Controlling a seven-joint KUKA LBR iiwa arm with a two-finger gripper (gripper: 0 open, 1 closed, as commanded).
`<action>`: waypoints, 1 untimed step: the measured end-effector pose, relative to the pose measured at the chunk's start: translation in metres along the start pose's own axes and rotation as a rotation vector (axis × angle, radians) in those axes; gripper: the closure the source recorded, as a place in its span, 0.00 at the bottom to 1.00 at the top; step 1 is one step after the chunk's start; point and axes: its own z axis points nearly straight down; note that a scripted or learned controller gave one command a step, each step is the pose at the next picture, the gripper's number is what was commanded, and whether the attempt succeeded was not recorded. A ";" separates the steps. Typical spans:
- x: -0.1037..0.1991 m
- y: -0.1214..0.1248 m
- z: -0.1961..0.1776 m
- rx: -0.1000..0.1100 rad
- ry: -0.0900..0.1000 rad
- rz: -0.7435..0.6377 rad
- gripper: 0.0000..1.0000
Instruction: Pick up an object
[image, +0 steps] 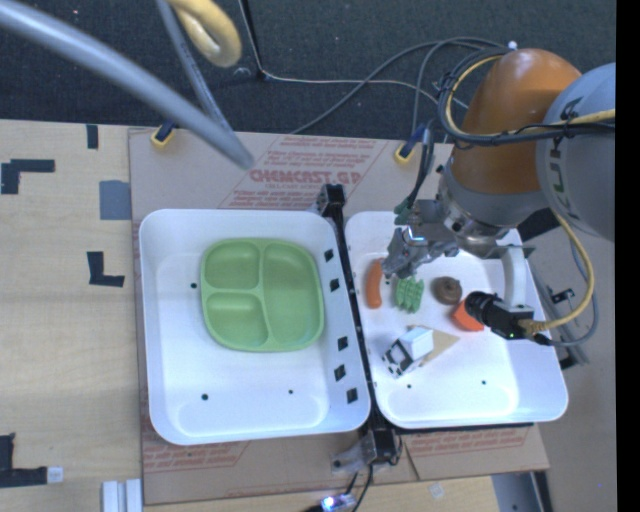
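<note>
Jaws (405, 262) just above green toy (408, 294); opening unclear.

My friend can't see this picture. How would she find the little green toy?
Look in the right bin, near the wall it shares with the other bin. The green toy sits just below the gripper, beside an orange carrot-like piece. It is that bin's only green thing.

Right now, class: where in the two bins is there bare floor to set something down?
Left bin: bare around the green plate, widest along the near wall. Right bin: bare near strip below the white block. Crowded under the gripper: carrot, green toy, brown disc.
</note>
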 end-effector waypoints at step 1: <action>0.050 -0.009 0.023 0.001 0.000 -0.001 1.00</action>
